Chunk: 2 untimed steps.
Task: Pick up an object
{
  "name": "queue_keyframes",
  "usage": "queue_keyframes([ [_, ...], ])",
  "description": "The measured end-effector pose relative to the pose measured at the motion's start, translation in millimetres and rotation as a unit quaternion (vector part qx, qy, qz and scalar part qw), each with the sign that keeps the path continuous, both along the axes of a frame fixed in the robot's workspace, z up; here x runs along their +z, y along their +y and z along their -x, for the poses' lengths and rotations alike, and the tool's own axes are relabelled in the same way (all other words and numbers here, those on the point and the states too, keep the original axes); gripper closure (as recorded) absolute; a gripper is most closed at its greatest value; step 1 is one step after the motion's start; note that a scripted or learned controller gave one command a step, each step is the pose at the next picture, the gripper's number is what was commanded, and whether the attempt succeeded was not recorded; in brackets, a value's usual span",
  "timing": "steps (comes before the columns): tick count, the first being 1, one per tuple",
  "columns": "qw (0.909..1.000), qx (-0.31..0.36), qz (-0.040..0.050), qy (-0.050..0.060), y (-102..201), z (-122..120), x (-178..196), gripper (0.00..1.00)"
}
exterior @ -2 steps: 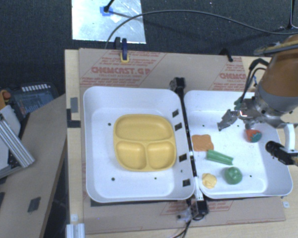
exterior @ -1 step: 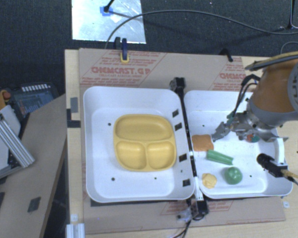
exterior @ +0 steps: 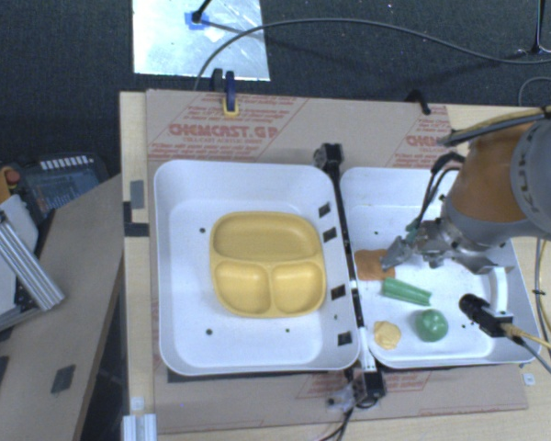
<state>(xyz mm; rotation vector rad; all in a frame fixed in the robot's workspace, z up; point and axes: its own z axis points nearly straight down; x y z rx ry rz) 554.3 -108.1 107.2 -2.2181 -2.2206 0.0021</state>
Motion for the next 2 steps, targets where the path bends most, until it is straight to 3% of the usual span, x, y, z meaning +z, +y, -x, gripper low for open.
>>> queue_keyframes([
  [1, 1.0, 0.0, 0.0009, -0.003, -0.8, -1.7, 13.2, 1.0],
  [2, 1.0, 0.001, 0.0011, -0.004, -2.0, -6.6, 57.0, 1.0],
])
